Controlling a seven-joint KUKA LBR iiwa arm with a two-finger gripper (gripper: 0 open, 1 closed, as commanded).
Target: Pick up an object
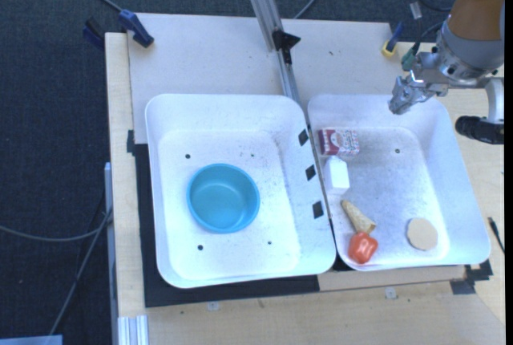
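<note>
five items in right bin (449,144) | tool (401,103) above its far rim, grip state unclear, nothing seen held | carton (337,142) nearest, likely target

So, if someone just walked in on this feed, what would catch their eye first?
Probably the blue bowl, alone in the left bin. Next, the items along the right bin: a red pepper at its near edge, a round tan cookie beside it. The gripper hovers over that bin's far right corner.
</note>
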